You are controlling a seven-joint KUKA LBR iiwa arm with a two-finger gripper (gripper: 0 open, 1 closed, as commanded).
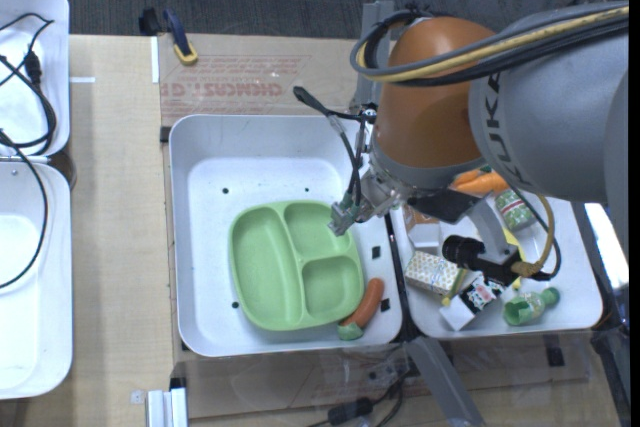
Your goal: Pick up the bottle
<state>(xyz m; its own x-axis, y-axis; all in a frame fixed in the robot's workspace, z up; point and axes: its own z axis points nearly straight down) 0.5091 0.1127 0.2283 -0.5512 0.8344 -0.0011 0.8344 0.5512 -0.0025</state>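
A small green bottle (527, 306) lies on its side in the front right corner of the right bin (580, 320). My gripper (346, 215) hangs over the left bin (190, 215), at the upper right rim of a green divided plate (295, 265). It is far to the left of the bottle, across the wall between the bins. Nothing shows held in the gripper. The arm's orange band and grey body cover much of the right bin's back half.
A sausage-like orange toy (366, 303) lies by the plate's front right corner. The right bin also holds a patterned carton (430, 271), a white, black and red box (474, 301), a red-and-green labelled container (514, 211) and an orange item (480, 182).
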